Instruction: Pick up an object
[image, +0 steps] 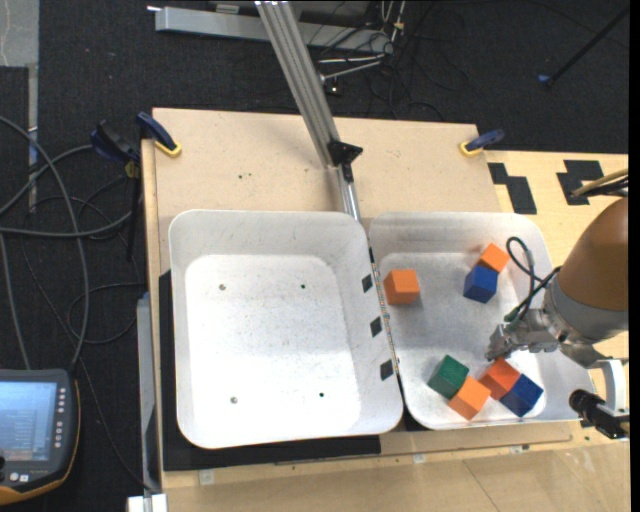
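In the right bin's (420, 235) near corner, a cluster of blocks, a red-orange one (500, 378) touching an orange one (469, 398), a blue one (522, 394) and a green one (449, 376), lies just below the KUKA arm's pincer (505, 343); whether it is spread or closed cannot be told from this angle. No block appears lifted, so the pick looks yet to be made. Farther back lie a lone orange cube (402, 286) and an orange-and-blue pair (484, 273); the left bin (190, 330) shares the desk (260, 160).
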